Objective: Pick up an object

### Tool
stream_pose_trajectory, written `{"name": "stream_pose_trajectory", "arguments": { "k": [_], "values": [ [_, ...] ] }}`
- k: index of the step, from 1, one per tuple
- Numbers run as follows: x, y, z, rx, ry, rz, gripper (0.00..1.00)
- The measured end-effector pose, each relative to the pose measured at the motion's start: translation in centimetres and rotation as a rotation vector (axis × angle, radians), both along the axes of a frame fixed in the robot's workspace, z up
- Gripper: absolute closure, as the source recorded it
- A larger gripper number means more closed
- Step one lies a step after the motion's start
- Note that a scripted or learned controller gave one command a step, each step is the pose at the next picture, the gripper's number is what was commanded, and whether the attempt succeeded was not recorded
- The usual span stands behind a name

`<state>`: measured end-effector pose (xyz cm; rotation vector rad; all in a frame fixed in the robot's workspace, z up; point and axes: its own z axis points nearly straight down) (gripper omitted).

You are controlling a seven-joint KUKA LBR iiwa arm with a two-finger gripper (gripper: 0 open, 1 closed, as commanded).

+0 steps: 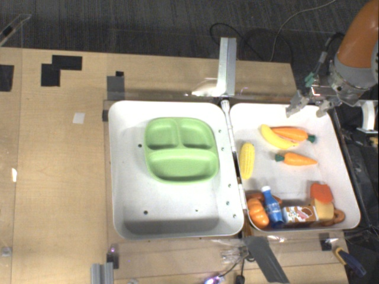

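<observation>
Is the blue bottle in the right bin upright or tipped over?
Tipped. The bottle lies flat along the right bin's near edge, cap end pointing away, wedged between other toys.

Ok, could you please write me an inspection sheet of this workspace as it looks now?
Surface: wooden bench bearing two white bins side by side; left bin, right bin.
Job's things: in the right bin, a banana touching one carrot, a second carrot below them, a corn cob by the left wall, and a blue bottle among packed items at the near edge.
Clutter: green divided tray in the left bin.
Grippers: pincer above the right bin's far edge, fingers spread, holding nothing.
Cables: thin cable across the dark floor behind the bench.
Surroundings: dark floor; black marks on the bench's far left.
</observation>
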<state>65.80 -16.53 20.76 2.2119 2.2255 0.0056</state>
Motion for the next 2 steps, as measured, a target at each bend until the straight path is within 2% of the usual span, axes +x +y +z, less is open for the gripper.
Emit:
{"name": "stream_pose_trajectory", "arguments": {
  "k": [1,2],
  "values": [
    [-6.1,2.8,-0.6,-0.001,-0.001,0.110,0.00],
    [-3.4,1.0,-11.6,-0.003,-0.004,0.303,0.00]
  ]
}}
